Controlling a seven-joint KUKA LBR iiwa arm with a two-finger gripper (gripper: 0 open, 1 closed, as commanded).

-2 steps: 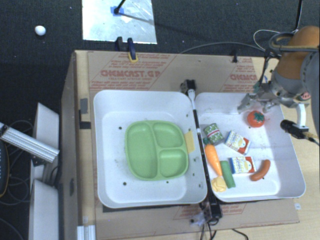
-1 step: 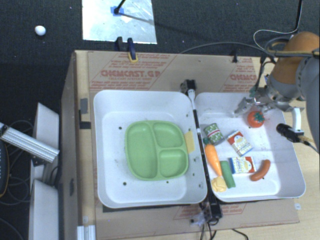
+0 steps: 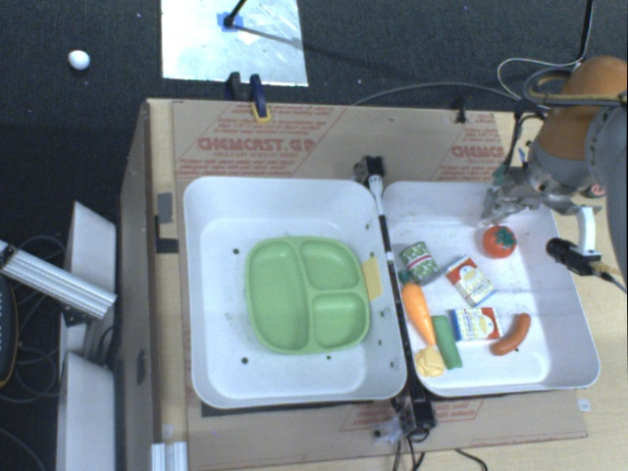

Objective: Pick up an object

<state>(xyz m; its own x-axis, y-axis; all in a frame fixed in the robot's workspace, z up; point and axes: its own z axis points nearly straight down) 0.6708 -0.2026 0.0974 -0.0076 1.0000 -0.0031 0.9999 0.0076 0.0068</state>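
A small round red toy tomato with a green top (image 3: 499, 240) lies in the right white bin (image 3: 564, 307), near its far right corner. The metal two-finger gripper (image 3: 496, 207) hangs just beside it, over the bin's far edge, its tips pointing down at the floor of the bin a little to the tomato's far left. Nothing sits between the fingers; whether they are spread or closed cannot be told from this slant. The grey arm with its orange band (image 3: 587, 86) comes in over the bin's right far corner.

The right bin carries eight things: the tomato, a green and white can (image 3: 416, 260), a red and white carton (image 3: 471, 283), an orange carrot (image 3: 418, 312), a green stick (image 3: 446, 341), a second small colourful box (image 3: 475, 324), a red-brown sausage (image 3: 512, 334) and a pale yellow piece (image 3: 429, 363) at the near left corner. They crowd the middle and left side; the strip along the right edge is bare, as is the floor near the far left corner.

The left white bin (image 3: 211, 263) holds one light green divided plastic tray (image 3: 306, 293) at its centre, with open floor all around it, and a small yellow piece (image 3: 372, 279) at the tray's right edge.
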